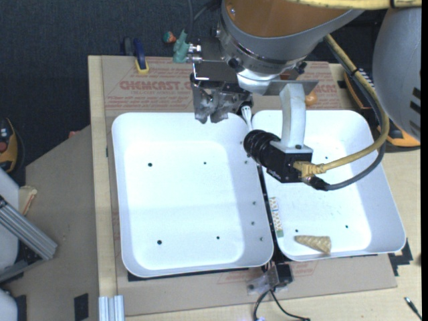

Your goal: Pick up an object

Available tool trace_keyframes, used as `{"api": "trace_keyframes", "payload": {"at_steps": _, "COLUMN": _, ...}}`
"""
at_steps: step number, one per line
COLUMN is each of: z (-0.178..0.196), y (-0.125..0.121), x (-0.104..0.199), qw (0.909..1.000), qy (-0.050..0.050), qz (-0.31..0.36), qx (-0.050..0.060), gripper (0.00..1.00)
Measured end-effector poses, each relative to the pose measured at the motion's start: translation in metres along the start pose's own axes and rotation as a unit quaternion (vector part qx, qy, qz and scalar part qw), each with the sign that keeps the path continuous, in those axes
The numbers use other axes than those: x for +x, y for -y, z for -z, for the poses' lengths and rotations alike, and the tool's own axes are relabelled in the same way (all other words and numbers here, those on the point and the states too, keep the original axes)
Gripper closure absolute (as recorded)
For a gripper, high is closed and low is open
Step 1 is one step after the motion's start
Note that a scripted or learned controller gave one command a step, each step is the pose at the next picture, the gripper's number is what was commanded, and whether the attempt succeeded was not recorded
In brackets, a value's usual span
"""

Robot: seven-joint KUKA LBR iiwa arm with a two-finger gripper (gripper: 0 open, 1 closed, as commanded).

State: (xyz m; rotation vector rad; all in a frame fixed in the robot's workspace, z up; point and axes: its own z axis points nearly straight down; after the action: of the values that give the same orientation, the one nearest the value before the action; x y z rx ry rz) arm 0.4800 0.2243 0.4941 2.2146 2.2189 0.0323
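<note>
Floor: dark blue-grey carpet (80, 19) around the setup.
Counter: pale wooden board (73, 199), lying flat.
Cardboard sheet: brown (134, 85), printed with red lettering, lying on the counter.
Aluminium rail: silver (27, 236), at the left edge.
Light: even, soft shadows.

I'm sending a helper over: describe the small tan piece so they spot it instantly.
Find the right bin of the two white ones. Along its near edge lies a tan wedge, cone-like, its point toward the left bin. It is the one loose object on that white floor.

Tan cone-shaped object (314, 243) lying flat, right bin's near edge.
</note>
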Motion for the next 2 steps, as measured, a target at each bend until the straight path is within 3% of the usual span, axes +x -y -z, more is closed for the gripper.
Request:
{"api": "trace_keyframes", "payload": {"at_steps": 1, "z": -0.143, "y": 0.005, "x": -0.002, "qw": 0.9998, "qy": 0.009, "qz": -0.002, "qx": 0.017, "gripper": 1.0}}
{"api": "trace_keyframes", "payload": {"at_steps": 2, "z": -0.215, "y": 0.006, "x": -0.002, "qw": 0.9999, "qy": 0.007, "qz": -0.002, "qx": 0.014, "gripper": 1.0}}
